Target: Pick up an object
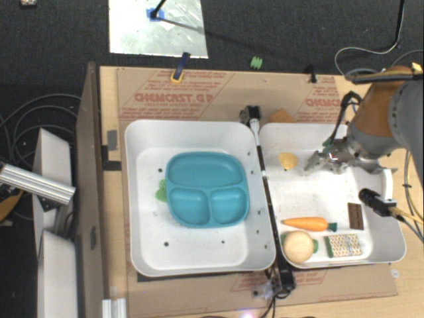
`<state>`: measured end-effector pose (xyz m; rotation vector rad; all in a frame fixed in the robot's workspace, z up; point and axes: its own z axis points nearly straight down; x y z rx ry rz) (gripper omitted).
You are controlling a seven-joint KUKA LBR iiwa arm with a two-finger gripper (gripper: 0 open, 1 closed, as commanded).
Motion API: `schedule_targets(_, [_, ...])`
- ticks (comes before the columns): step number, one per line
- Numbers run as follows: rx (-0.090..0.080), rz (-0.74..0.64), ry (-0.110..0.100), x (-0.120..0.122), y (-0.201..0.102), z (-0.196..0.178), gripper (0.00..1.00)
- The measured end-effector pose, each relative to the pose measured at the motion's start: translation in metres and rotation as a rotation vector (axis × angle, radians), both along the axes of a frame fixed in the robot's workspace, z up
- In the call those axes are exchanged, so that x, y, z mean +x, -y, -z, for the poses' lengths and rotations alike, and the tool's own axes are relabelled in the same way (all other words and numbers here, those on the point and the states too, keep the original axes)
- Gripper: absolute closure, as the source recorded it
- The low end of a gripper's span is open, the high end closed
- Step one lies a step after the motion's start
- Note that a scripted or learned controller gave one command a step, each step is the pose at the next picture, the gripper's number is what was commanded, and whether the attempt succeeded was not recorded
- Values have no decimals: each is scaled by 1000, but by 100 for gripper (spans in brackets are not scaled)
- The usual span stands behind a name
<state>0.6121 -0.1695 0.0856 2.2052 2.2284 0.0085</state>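
Gripper (324, 159) hovers in the right bin (291, 197), near its far edge.
Its fingers look spread and hold nothing. The nearest object, a small yellow piece (287, 160), lies just beside the fingertips toward the bin's left wall; closing here would likely catch air or nudge it against that wall.

We view the bench (199, 88) from one fixed camera mounted above, angled down at a slant. Both white bins (142, 197) lie in frame; the arm (391, 114) enters from the right.
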Motion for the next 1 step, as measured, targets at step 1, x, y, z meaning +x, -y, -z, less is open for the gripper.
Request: schedule_targets(1, [-1, 15, -8, -69, 40, -53, 0])
